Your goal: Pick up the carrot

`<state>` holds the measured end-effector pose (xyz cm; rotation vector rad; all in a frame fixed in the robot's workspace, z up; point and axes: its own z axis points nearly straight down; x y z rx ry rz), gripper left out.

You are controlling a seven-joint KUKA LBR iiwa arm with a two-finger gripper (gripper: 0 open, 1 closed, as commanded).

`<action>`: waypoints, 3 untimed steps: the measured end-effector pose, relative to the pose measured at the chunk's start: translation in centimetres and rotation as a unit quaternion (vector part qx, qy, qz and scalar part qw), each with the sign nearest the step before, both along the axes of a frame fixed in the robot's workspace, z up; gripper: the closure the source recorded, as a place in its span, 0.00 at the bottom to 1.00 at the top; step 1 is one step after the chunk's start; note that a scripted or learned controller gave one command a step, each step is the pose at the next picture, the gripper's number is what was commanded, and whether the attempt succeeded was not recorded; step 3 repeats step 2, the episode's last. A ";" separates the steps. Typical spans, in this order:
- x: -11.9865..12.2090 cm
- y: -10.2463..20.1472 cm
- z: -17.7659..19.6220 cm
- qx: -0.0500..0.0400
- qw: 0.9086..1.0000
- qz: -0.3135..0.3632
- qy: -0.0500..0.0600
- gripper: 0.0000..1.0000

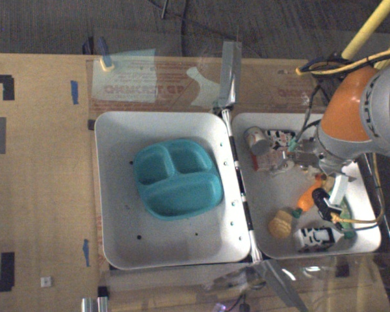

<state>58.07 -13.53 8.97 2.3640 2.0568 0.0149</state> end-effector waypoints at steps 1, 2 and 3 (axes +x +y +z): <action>-6.7 -1.3 0.0 -0.003 0.993 0.119 0.000 0.00; -6.6 -1.6 1.1 -0.007 0.993 0.117 -0.004 1.00; -6.6 -1.6 1.1 -0.007 0.993 0.117 -0.004 1.00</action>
